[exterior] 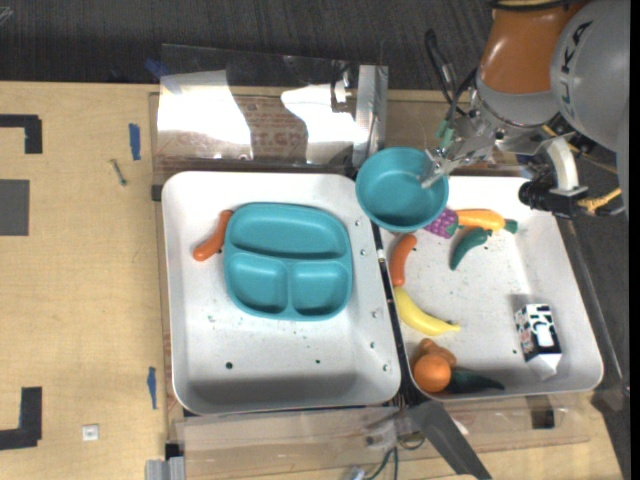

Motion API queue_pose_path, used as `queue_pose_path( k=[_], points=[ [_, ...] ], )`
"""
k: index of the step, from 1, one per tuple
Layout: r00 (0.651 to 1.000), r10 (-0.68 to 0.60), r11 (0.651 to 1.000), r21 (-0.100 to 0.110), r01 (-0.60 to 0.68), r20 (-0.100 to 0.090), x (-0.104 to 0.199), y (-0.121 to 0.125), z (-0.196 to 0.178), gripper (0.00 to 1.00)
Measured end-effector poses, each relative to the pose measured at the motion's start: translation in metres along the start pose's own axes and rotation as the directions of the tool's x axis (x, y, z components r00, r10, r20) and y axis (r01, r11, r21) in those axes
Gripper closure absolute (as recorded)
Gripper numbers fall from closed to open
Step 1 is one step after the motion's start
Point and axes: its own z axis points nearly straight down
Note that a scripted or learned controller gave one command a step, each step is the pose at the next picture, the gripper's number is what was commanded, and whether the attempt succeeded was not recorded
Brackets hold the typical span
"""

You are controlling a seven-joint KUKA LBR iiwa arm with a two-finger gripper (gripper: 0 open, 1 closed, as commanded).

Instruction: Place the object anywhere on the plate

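Dark carpeted floor (250, 8) borders the far side of a pale wooden bench (70, 268), which carries black tape marks near its left edge and small blue tape strips beside the bins. A crumpled sheet of clear plastic (260, 118) lies at the far edge of the bench, behind the left bin. The grey arm (570, 48), with its orange band, enters over the far right corner of the bench. Two shallow white bins stand side by side, their inner walls touching. The left bin (200, 368) holds a teal three-compartment plate (289, 259) at its centre, with an orange sausage-shaped toy (210, 238) touching the plate's left rim. The right bin (570, 298) holds, near its far left corner, a teal bowl (400, 188), tilted and raised over the dividing wall between the bins; the gripper (437, 171) is closed on the bowl's right rim. Just beside the bowl, toward the bin's far edge, lie an orange-yellow toy vegetable (480, 218), a dark green pod (465, 248) and a small purple piece (440, 223). An orange-red toy (402, 256) lies along the bin's left wall, with a yellow banana (425, 315) nearer. An orange fruit (432, 370) sits in the near left corner against a dark green item (475, 380). A small black-and-white carton (538, 333) lies near the right wall.
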Motion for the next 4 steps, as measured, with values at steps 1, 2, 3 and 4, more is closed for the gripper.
queue_pose_path(
  k=[1,2,3,4],
  points=[
    [1.0,-0.002,1.0,-0.004,0.002,-0.002,0.071,0.024,-0.008,1.0],
    [0.984,-0.18,0.984,0.0,0.18,-0.005,0.188,0.012,-0.019,1.0],
    [0.981,-0.194,0.981,-0.005,0.194,0.0,0.189,0.064,-0.055,1.0],
    [0.907,-0.421,0.907,-0.001,0.421,-0.001,0.185,0.0,-0.083,1.0]
  ],
)
